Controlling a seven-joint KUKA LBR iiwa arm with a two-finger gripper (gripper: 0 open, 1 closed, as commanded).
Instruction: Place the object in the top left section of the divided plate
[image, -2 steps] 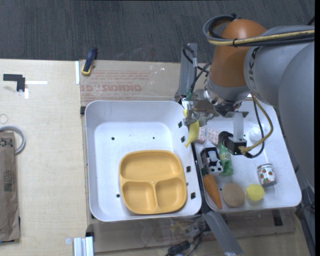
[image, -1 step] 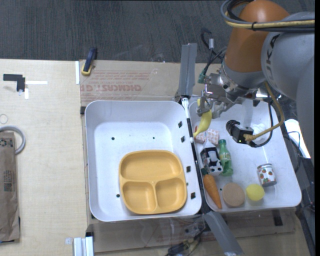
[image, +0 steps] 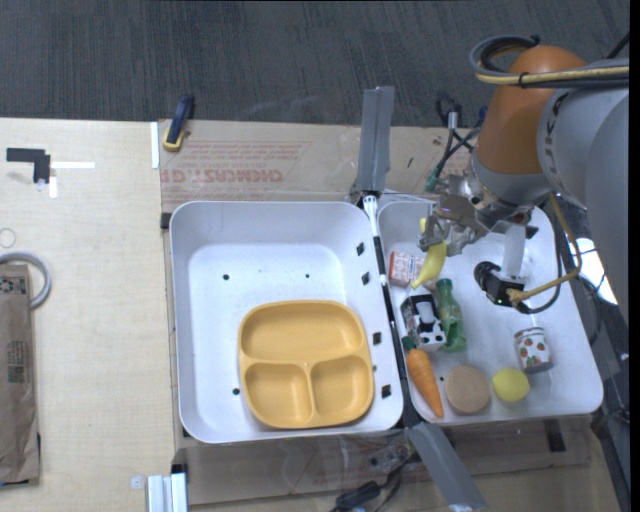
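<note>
The yellow divided plate (image: 303, 362) lies in the left bin (image: 200, 300), nothing on it. Over the right bin (image: 570, 330), the gripper (image: 440, 238) hangs at the far left corner, touching the top of a banana (image: 432, 264) (whether it grips it I cannot tell). Below the banana lie a green bottle (image: 447, 315), a carrot (image: 423, 382), a brown round cookie (image: 466, 389) and a lemon (image: 511, 384).
</note>
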